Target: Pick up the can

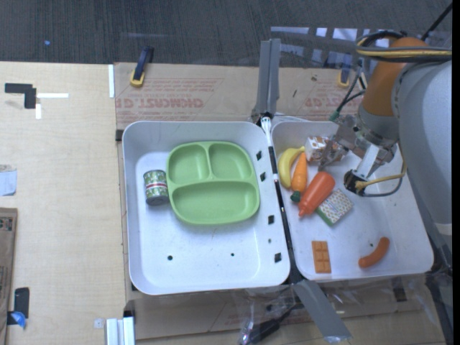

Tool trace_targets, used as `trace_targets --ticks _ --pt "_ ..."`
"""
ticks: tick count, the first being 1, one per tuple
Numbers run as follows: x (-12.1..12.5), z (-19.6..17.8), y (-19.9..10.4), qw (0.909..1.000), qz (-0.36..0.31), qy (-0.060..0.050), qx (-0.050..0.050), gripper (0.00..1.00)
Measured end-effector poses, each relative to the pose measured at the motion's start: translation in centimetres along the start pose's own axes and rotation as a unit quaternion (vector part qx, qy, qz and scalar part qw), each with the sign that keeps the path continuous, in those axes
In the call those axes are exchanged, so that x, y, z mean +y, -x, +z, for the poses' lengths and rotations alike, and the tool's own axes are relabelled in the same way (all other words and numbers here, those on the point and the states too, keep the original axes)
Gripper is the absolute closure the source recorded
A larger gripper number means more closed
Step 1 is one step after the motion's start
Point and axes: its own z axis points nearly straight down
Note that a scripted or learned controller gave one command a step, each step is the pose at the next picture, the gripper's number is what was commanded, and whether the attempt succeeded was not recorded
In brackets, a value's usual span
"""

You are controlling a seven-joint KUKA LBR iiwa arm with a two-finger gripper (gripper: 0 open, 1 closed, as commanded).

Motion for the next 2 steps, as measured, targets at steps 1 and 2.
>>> trace_targets --ticks 1,2 --pt "3.6 -0.2 4.5 0.9829 0.184 -0.009 0.011 0.0" --pt "-1.7 -3.1 7.6 0.9449 0.325 0.026 0.023 0.0"
